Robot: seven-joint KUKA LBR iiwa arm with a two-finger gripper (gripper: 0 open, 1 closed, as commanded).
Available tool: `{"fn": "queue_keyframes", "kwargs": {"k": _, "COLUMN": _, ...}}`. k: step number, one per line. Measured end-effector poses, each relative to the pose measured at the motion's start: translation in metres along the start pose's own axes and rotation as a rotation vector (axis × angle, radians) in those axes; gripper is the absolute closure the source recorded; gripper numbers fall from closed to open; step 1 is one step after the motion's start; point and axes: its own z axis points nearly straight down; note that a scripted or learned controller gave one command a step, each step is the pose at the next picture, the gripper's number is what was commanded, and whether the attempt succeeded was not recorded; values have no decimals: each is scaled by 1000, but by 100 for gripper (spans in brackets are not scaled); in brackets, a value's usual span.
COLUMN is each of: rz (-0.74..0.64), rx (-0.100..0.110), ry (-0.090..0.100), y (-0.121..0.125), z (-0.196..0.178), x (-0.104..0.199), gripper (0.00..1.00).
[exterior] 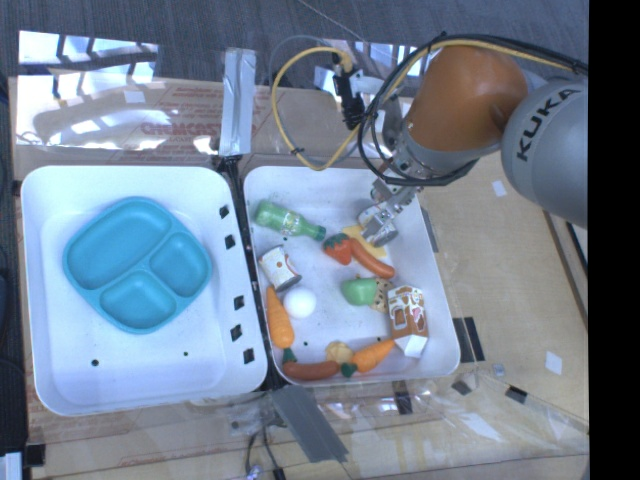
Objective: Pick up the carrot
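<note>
- Nearest the camera, along the front wall of the right bin (440,318), a sausage (310,371) and an orange carrot (377,353) with a green top are seen lying end to end — the carrot is tucked against a small milk carton (408,316).
- A second carrot-like orange piece (279,320) is seen by the left wall, beside a white egg (300,304); the wrong target could be chosen.
- The gripper (379,225) is seen low over a red-and-orange piece (362,255) near the bin's middle, well apart from the front carrot; that neighbour could be taken by mistake.
- Whether the fingers are spread or closed cannot be told, and nothing is seen held between them.
- A grasp at the front carrot is judged likely to be blocked by the carton and the wall — a slip could follow.
</note>
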Motion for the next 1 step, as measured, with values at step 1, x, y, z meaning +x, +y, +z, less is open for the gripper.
{"fn": "queue_keyframes", "kwargs": {"k": 1, "rz": -170, "rx": 4, "ry": 4, "y": 0, "z": -41, "x": -4, "gripper": 100}}
